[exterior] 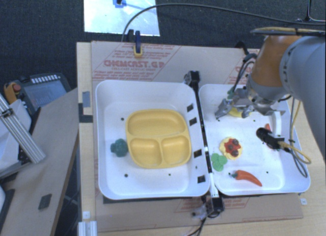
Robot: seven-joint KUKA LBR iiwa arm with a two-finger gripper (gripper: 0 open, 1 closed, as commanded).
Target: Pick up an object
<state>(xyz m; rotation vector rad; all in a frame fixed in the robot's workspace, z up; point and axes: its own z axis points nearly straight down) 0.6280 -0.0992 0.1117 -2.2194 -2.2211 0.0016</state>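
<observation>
Camera view — contents, working outward from the pick:

- Small yellow object (236,111) — lies in the upper part of the right bin (265,164), partly covered by the gripper and just beside its tip.
- Gripper (224,109) — low over the yellow object, pointing toward the divider between the bins; open or closed cannot be told from this angle, and nothing is seen held.
- Arm (285,72) — grey with an orange band, reaching in over the right bin's upper right corner.
- Round yellow piece with red topping (231,147) — mid right bin, below the gripper and apart from it.
- Flat green piece (219,162) — just beside the round piece, near the divider.
- Orange-red pepper-like piece (248,177) — near the right bin's lower edge.
- Left bin (112,108) — holds a yellow three-compartment tray (158,138) at its centre.
- Green broccoli-like piece (119,148) — on the bin floor, just beside the tray's left edge.
- Cardboard sheet (153,59) — lies under both bins.
</observation>
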